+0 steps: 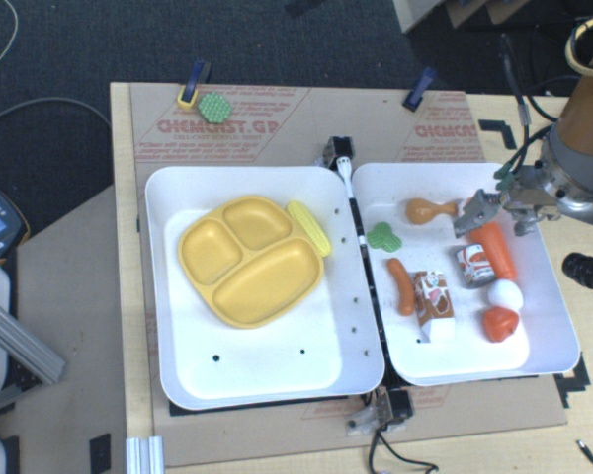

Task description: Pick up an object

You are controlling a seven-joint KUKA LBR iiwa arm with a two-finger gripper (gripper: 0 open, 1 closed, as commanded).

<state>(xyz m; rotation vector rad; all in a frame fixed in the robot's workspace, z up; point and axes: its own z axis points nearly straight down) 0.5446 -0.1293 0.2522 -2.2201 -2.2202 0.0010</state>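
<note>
Hovering above the carrot (494, 249) in the right bin (551, 349), our gripper (496, 209) carries nothing we can see; its spread we cannot tell. Crowding risks a miss: a small can (473, 263) touches the carrot, with a white egg (505, 293) and tomato (500, 324) just below it.

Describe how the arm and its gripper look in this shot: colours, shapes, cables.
The arm enters from the right edge of the view: a rounded grey body with an orange-brown band above the wrist and a shiny metal ring below it. Dark cables run down along it. The gripper is a compact block of grey metal parts with small green spots at its top.
</note>
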